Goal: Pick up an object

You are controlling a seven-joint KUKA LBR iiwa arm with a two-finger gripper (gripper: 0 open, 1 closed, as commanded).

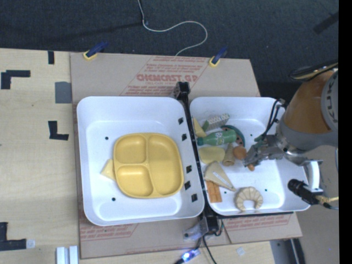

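I count two white bins. The left bin [91, 147] holds one yellow divided plate [148, 165]. The right bin [272, 188] holds one croissant [248, 197], one green bottle [215, 140] and one cheese wedge [219, 175]. My gripper [254, 159] sits just right of the bottle; jaws unreadable.

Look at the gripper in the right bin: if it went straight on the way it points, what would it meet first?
The gripper points toward the picture's left, so it would probably first meet the small brown piece just beside it, then the green bottle. Its height above them is unclear.
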